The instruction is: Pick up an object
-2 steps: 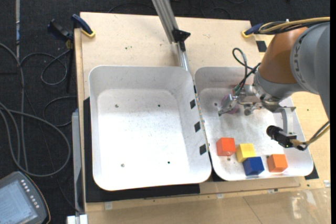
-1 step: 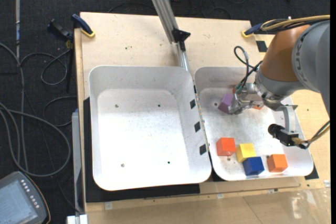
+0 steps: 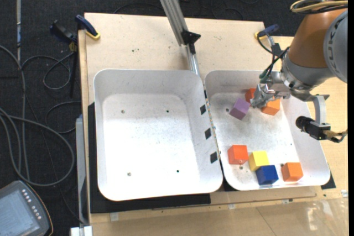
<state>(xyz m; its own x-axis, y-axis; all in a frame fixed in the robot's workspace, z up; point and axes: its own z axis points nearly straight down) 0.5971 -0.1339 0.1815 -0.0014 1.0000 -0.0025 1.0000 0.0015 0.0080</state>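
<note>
Two bins: left bin and right bin, shallow and white, stand side by side on the bench, their inner rims touching.
Gripper: gripper is low in the far part of the right bin, reaching in from the right; I cannot tell how it is set, since the wrist and cabling blur its tip.
Nearest blocks: an orange block lies just right of the tip, touching or nearly so; a small red-orange block shows just left of it, partly hidden; a purple block lies tilted, near the tip on its left.
Held or not: cannot be made out for any of the blocks.
Near cluster: red-orange cube, yellow cube, blue cube and orange cube sit along the near side of the right bin, well apart from the tip; yellow and blue touch.
Open room: bare floor spans the middle of the right bin between the two groups.
Edges: the blue and orange cubes lie close to the near rim.
Arm: arm, with its orange band, is cut off at the right edge.
Pole: a grey pole slants down from the far side to the join of the bins.
</note>
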